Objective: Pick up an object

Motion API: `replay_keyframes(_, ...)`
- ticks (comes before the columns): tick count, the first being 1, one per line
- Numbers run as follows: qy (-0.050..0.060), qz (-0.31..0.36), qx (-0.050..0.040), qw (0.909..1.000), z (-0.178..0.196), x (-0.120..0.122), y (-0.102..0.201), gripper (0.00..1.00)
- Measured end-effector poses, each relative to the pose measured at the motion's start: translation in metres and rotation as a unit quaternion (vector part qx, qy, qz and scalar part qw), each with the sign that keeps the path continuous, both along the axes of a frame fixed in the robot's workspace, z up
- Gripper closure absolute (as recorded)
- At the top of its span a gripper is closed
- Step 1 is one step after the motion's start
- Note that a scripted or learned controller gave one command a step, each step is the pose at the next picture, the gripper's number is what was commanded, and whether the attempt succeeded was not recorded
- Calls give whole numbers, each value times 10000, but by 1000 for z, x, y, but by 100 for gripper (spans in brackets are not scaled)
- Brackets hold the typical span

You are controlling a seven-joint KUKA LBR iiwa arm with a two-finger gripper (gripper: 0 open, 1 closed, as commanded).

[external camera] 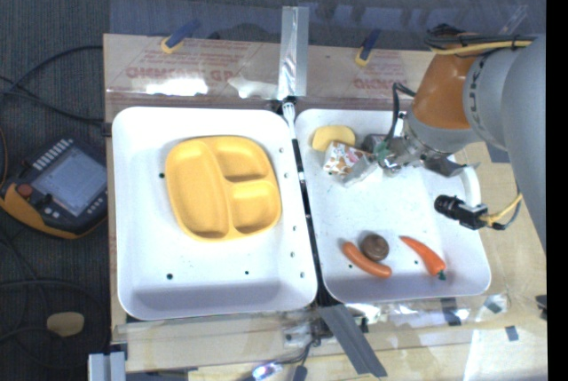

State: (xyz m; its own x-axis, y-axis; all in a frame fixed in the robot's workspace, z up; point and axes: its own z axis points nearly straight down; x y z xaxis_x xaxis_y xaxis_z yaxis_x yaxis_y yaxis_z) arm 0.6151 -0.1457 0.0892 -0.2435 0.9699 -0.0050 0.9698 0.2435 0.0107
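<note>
Crumpled shiny wrapper packet [344, 162] sits in the upper left of my right white bin [461, 277], just beside a yellow banana-like piece [332, 138] near the back rim. My claw [383, 150] is down in that bin w/ its tip right at the packet's right edge; can't tell if it's open or closed, or gripping anything. Toward the front of the same bin: orange hot-dog-shaped toy [366, 259] touching a brown round lump [375, 245], and an orange chili-pepper toy [425, 254] a bit apart to their right. Left white bin [142, 281] holds a yellow divided plastic tray [222, 186], approx. centred.
</note>
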Motion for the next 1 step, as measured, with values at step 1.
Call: replay_keyframes(1,346,474,-19,9983,0,40,10,0)
